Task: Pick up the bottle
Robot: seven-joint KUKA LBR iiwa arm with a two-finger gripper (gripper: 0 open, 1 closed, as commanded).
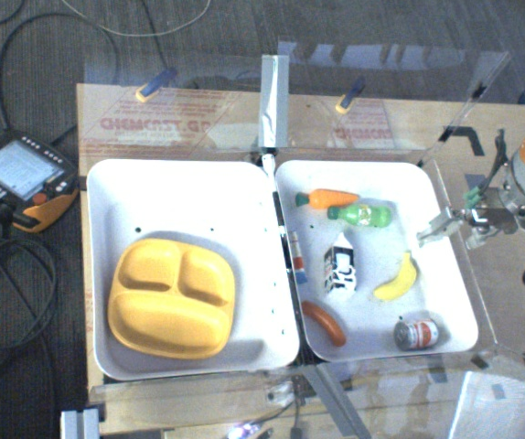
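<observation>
Hand (441,227) over right bin's (445,337) right rim, grip state unclear. Bottle (361,215) green, lying flat, label unreadable.

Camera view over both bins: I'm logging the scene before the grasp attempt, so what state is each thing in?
Green plastic bottle: lying on its side, right bin, untouched.
Orange carrot: lying flat, just behind the bottle.
Yellow banana: lying flat, apart from others.
Silver-and-red can: on its side.
Brown sausage: lying flat.
Black-and-white carton: lying down.
Yellow divided tray: flat in left bin.
End effector: over right bin's rim, holding nothing.
</observation>
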